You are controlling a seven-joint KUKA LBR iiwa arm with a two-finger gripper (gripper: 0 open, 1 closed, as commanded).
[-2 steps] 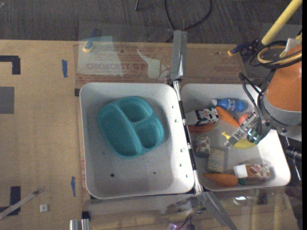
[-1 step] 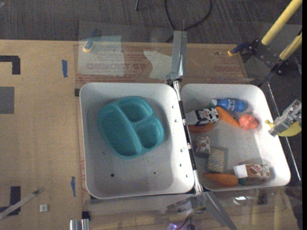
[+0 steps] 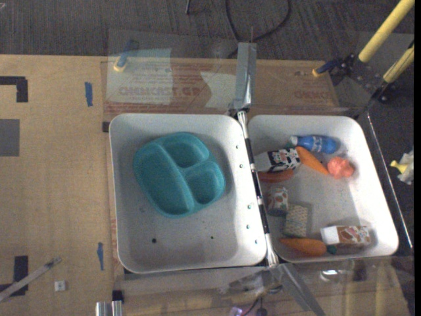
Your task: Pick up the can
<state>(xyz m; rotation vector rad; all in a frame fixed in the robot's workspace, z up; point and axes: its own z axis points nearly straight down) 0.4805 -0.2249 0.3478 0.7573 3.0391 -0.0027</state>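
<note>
The can (image 3: pixel 277 200) is small, with a pale label marked in red and green. It sits in the right bin (image 3: pixel 375 196), close to that bin's left wall and about midway down it. A checkered packet (image 3: pixel 297 220) lies just below and to its right. A red pepper-like piece (image 3: pixel 276 175) lies just above it.
The right bin also holds a blue bottle (image 3: pixel 316 143), a cow-print carton (image 3: pixel 283 158), two carrots (image 3: pixel 312 161) (image 3: pixel 304 245), a pink-orange lump (image 3: pixel 341 168) and a juice carton (image 3: pixel 346 235). A teal divided plate (image 3: pixel 179 173) lies in the left bin (image 3: pixel 125 196).
</note>
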